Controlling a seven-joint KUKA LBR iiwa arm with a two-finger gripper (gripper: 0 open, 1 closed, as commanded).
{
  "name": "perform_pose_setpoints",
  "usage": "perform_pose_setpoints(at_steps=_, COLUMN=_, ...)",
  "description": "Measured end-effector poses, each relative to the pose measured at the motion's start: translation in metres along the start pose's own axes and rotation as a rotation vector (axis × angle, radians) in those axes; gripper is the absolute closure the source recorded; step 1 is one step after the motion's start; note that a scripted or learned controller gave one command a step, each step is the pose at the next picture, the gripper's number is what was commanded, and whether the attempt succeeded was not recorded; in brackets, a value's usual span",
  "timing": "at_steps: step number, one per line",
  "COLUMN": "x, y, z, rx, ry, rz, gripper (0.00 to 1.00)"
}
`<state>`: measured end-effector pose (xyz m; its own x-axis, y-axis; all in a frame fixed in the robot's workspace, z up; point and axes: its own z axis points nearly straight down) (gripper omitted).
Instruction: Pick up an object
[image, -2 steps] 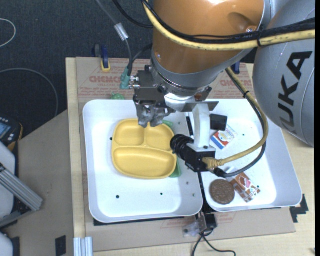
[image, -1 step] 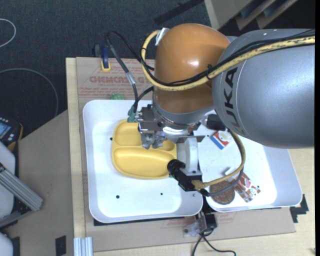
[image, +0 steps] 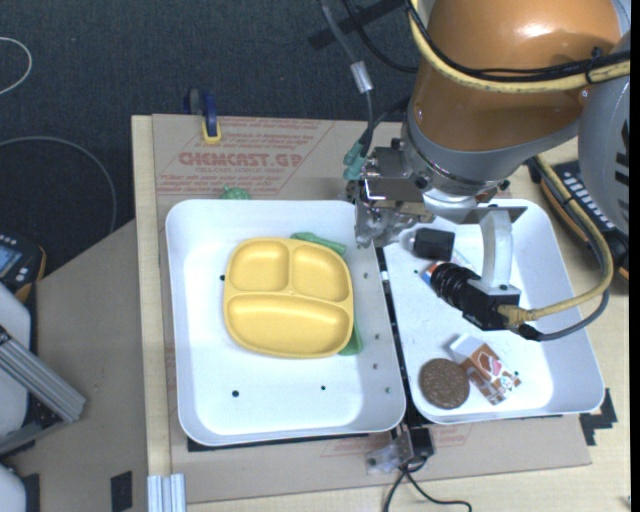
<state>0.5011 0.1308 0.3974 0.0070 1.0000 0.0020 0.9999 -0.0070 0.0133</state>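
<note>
Along the near edge, the bench (image: 120, 400) carries a cardboard sheet (image: 300, 150) with two white bins on it, side by side and touching along their inner rims. In the right bin (image: 570, 375), a brown disc (image: 443, 383) lies flat close to the near rim, and a small packet (image: 487, 370) lies just to its right, touching it or nearly so. The floor to the left of the disc is bare. In the left bin (image: 190, 330), a yellow divided plate (image: 290, 298) sits mid-floor with open white room on its left and near sides. Something green (image: 318, 240) pokes out from under the plate's far and right edges, mostly hidden. Farther back, the pincer (image: 372, 225) hangs over the far end of the seam between the bins, well apart from the disc and packet. Whether it is wide or narrow cannot be told, and nothing is seen in its grip. A small black block (image: 433, 243) shows just right of it, and whether it rests on the bin floor is unclear. The arm (image: 500, 90) covers the right bin's far corner and is cut off at the top.
</note>
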Motion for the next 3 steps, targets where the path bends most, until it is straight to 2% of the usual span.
perform_pose_setpoints(at_steps=1, x=-0.029, y=-0.021, z=-0.043, rx=0.006, ry=0.000, rz=-0.003, gripper=1.00)
perform_pose_setpoints(at_steps=3, x=-0.026, y=-0.019, z=-0.061, rx=0.007, ry=-0.001, rz=-0.008, gripper=1.00)
